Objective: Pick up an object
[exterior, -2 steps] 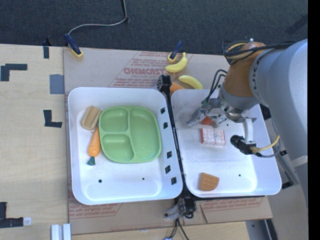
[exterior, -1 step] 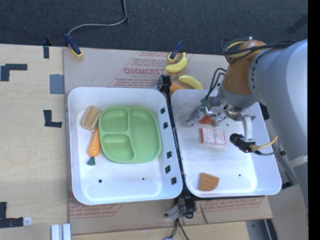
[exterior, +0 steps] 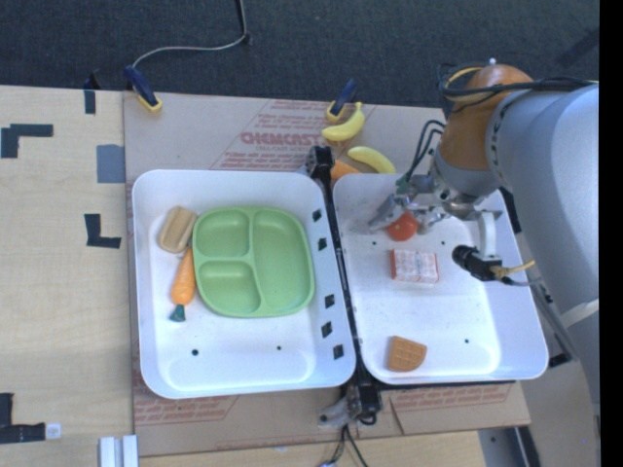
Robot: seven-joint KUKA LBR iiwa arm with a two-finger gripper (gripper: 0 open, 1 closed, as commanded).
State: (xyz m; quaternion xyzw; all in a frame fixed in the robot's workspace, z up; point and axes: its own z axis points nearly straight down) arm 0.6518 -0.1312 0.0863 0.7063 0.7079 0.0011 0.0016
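Note:
My gripper hangs over the back of the right bin. Its fingers are open, spread to either side of a small round red object, which lies on the bin floor just under the tips. A pink and white wrapped block lies a little in front of it. An orange-brown wedge rests near the bin's front wall.
The left bin holds a green divided plate, a toy carrot and a tan bread slice. Behind the bins lie two yellow bananas and an orange piece. A black cable plug hangs beside the wrist.

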